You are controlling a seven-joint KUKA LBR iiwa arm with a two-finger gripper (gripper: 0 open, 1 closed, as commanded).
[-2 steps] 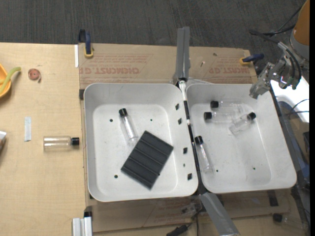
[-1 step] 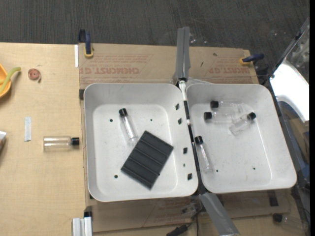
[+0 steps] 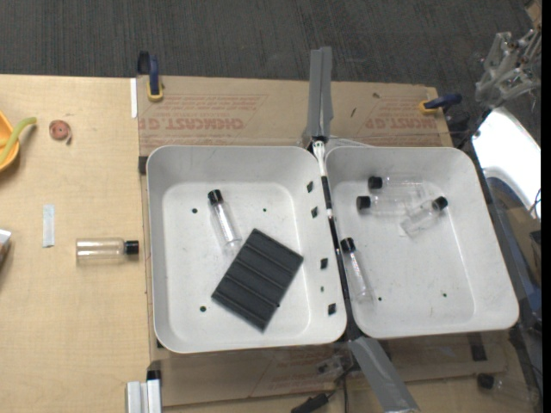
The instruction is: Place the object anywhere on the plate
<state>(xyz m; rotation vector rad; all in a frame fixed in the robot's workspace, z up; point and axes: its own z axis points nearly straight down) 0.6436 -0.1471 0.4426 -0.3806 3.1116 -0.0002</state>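
Observation:
A black ribbed rectangular plate lies tilted in the left bin, toward its front middle. Just behind it lies a clear vial with a black cap, its lower end close to the plate's far corner. In the right bin, one clear vial rests along the left wall. A cluster of clear black-capped vials sits at the back. My gripper hangs at the far upper right, outside the bins and well away from every vial.
Another clear vial lies on the wooden bench left of the bins. A small white strip, a red disc and an orange-yellow object sit further left. Cardboard lies under the bins, with clamps at its back corners.

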